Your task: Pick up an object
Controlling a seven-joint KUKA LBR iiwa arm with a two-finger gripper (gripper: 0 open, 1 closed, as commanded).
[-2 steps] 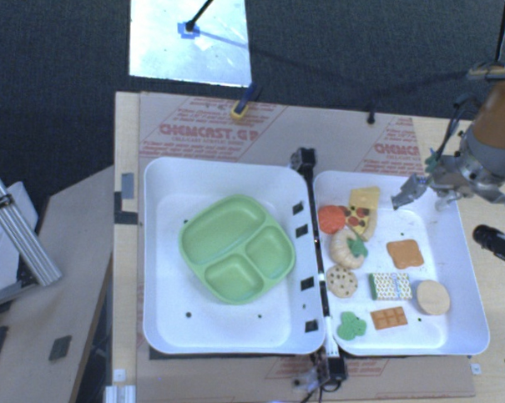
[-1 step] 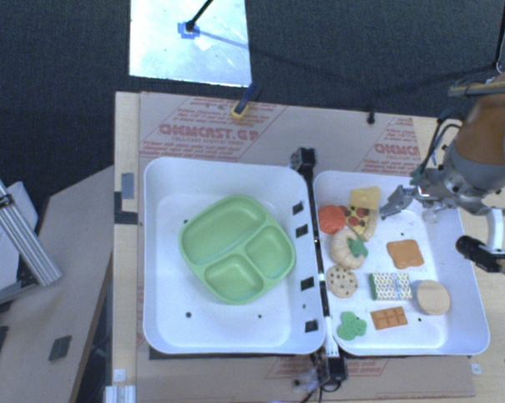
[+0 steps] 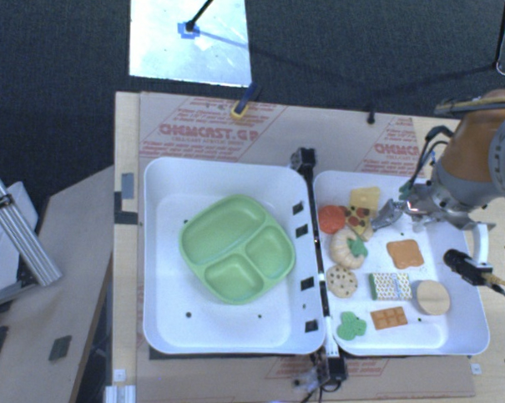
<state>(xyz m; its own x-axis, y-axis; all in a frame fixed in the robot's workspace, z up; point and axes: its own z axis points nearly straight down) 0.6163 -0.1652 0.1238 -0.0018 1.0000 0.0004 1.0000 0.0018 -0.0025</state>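
looking down on the worktop (image 3: 206, 123) from the one fixed camera, the arm (image 3: 480, 156) comes in from the right and sets its gripper (image 3: 389, 214) low over the upper part of the right bin (image 3: 472, 331). whether the jaws are released or clenched i cannot tell; the tip is small, dark and blurred, and nothing can be seen held in it.

the nearest candidates lie just to the left of the tip: a yellow cheese wedge (image 3: 365, 197) and a pizza slice (image 3: 358, 216), the two touching, with a red tomato piece (image 3: 331, 218) beyond them. an orange cracker (image 3: 405, 252) lies just below the tip. in my judgement the pizza slice is the likeliest target, its long axis running up and down the view, so a short move leftward would put the jaws over it.

further down sit a doughnut (image 3: 347, 248), a cookie (image 3: 342, 281), a patterned block (image 3: 390, 286) and a tan disc (image 3: 432, 296). the left bin (image 3: 160, 318) holds a green divided plate (image 3: 236, 248).

the arm's upper part is cut off at the right edge.
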